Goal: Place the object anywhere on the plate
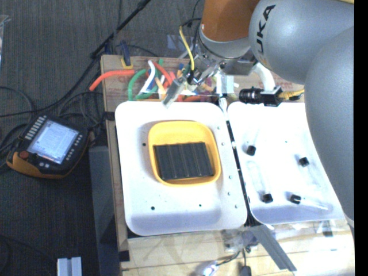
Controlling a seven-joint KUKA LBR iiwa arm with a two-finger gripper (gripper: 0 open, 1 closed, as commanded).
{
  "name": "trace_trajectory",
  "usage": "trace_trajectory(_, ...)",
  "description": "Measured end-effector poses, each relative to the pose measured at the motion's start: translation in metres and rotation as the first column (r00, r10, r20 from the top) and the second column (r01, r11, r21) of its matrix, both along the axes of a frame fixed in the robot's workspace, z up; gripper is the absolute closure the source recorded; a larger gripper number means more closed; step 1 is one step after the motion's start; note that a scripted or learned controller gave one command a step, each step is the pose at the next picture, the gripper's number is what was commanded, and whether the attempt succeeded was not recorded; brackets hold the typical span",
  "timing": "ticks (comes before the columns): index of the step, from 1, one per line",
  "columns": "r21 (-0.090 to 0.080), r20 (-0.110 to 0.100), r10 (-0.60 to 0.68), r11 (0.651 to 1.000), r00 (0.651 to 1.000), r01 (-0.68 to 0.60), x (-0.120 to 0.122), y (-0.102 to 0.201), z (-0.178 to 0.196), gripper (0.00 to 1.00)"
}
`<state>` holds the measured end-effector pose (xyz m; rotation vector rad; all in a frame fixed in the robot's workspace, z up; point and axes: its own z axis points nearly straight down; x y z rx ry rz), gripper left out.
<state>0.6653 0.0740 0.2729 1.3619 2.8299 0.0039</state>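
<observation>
The arm is smooth grey, orange-banded above the wrist, with dark "UKA" lettering.

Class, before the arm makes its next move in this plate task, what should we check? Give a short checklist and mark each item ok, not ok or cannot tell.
1. Yellow plate sits flat in the left bin: ok.
2. Dark ridged slab lies on the plate, inside its rim: ok.
3. Gripper hangs above the left bin's far edge, off the plate: ok.
4. Something held in the gripper: cannot tell.
5. Coloured cables behind the bins lie close to the gripper; snag risk: cannot tell.
</observation>
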Motion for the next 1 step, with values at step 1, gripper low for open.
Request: trace_trajectory(1,0.0,-0.002,-0.039,0.999,0.999,0.039,-0.0189,0.0481,-0.0049,0.0)
